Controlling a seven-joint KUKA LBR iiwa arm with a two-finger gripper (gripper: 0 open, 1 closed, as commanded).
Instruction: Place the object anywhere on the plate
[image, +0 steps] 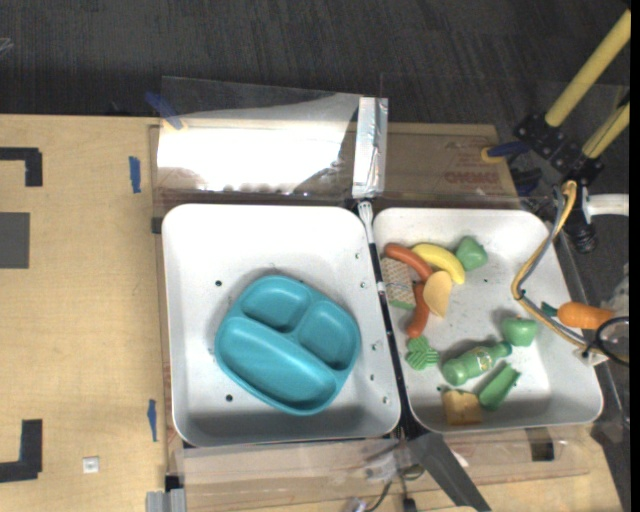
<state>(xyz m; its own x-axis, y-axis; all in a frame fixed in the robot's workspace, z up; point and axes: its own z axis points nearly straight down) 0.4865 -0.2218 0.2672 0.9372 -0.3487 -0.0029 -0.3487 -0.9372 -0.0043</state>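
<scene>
arm (610, 330) cut off at right edge

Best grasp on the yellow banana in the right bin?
Probably the banana at mid-body, from straight above, fingers closing across its narrow width. It lies flat and curved; the orange piece touches its left end, so the middle and right look freer.

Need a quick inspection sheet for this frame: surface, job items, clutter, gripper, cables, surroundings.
Surface: two white bins, left bin and right bin, on a wooden bench.
Job's things: teal divided plate in left bin, nothing on it; toy foods in right bin, including banana and green bottle.
Clutter: clear plastic sheet behind left bin.
Grippers: cannot tell.
Cables: yellow cable over right bin's edge.
Surroundings: blue tape marks, yellow rods.
</scene>
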